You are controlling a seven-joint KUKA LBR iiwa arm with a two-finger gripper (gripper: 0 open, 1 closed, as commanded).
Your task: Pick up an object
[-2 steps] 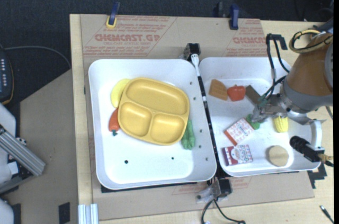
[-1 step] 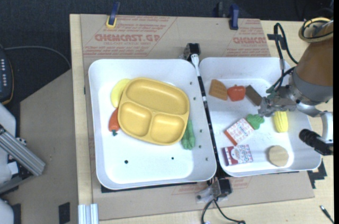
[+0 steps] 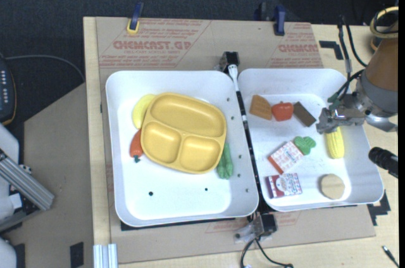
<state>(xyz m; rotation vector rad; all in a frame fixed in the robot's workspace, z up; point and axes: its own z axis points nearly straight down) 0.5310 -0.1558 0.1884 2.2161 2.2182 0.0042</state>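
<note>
The end effector (image 3: 334, 121) hangs at the right side of the right bin (image 3: 304, 78), just above the upper end of a yellow corn cob (image 3: 335, 142) that lies along the bin floor near its right wall; from this slanted view I cannot tell how wide it stands, nor whether it touches the cob. The corn looks like the likeliest target. Other candidates lie near it: a green piece (image 3: 305, 144) beside a small red-and-white carton (image 3: 286, 156), a round tan biscuit (image 3: 331, 186) lower down, a dark brown block (image 3: 304, 113), a tomato (image 3: 282, 111) and a brown slice (image 3: 260, 106) toward the top. The left bin (image 3: 171, 206) carries a yellow divided tray (image 3: 182, 132) resting over a few items. To do the pick well, the arm should centre over the middle of the cob rather than its tip, close across its narrow width, and go low enough to seat before closing. The bin wall is close on the right, so a straight descent is safest, followed by a straight lift.
</note>
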